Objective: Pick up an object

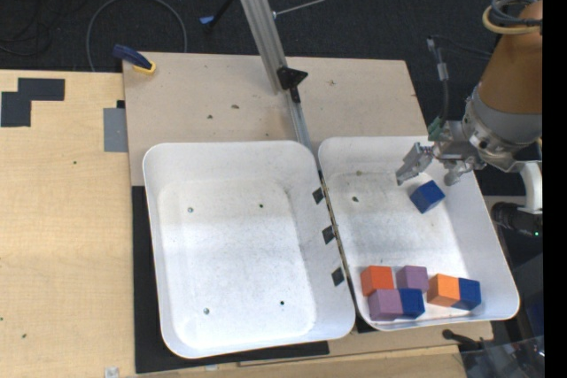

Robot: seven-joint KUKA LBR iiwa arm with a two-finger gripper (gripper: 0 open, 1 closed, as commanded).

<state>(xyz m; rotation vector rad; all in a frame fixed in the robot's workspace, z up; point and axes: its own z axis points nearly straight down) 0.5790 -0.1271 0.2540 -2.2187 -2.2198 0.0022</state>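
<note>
While the claw [431, 165] hangs spread wide over the right bin [372, 190], a loose blue cube [427, 196] sits tilted just below it, right of frame centre, not gripped. Count: three blue, two orange, two purple cubes; six clustered at the bin's lower edge [416, 289]. Left bin [168, 181] alongside; slanted aluminium rail [261, 18] behind.
</note>
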